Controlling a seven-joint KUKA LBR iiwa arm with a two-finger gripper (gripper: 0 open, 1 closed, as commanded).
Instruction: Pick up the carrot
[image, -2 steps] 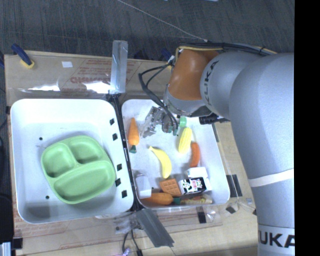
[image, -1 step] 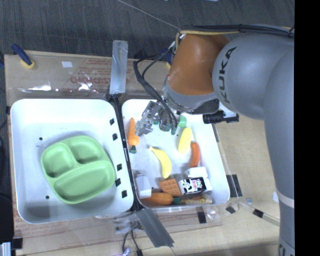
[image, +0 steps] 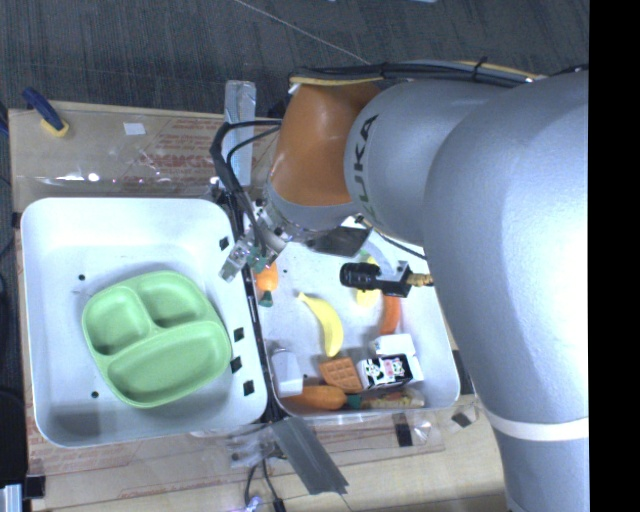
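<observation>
We see the gripper (image: 256, 258) at the right bin's (image: 432, 318) left wall, near its far corner, fingers pinching a small orange carrot (image: 265, 279). Toward the bin's middle lies a banana (image: 325, 322); a waffle (image: 341, 374) and a carton (image: 386, 368) sit by its near edge. A green plate (image: 155, 334) fills the left bin (image: 50, 310).

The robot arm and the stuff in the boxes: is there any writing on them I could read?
"KUKA": dark letters running up the grey arm, beside its orange band, partly cut off.
Small black and white carton in the right bin: print too small to read.
Faint red print on the bench behind the bins: blurred.
</observation>
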